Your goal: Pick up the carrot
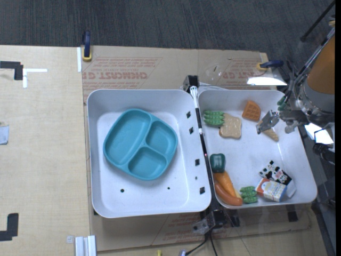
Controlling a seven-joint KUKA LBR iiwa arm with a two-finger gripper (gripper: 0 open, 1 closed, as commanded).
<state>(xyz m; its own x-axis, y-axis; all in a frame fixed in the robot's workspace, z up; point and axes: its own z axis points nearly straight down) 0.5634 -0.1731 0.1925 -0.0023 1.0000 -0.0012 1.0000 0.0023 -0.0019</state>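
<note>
The carrot [226, 188] is orange and lies along the front left wall of the right bin [303, 159], pointing toward the front corner. A green pepper piece [217, 162] touches its upper end. My gripper [268, 122] hangs over the right bin's back right area, far from the carrot, above a tan food piece [272, 135]. Its fingers look spread, with nothing between them.
In the right bin there are also a green bean bunch [213, 118], a toast slice [231, 127], an orange waffle piece [251, 111], a small green piece [249, 193] and a cow-print milk carton [274, 184]. The left bin [101, 191] holds a teal divided plate [140, 144].
</note>
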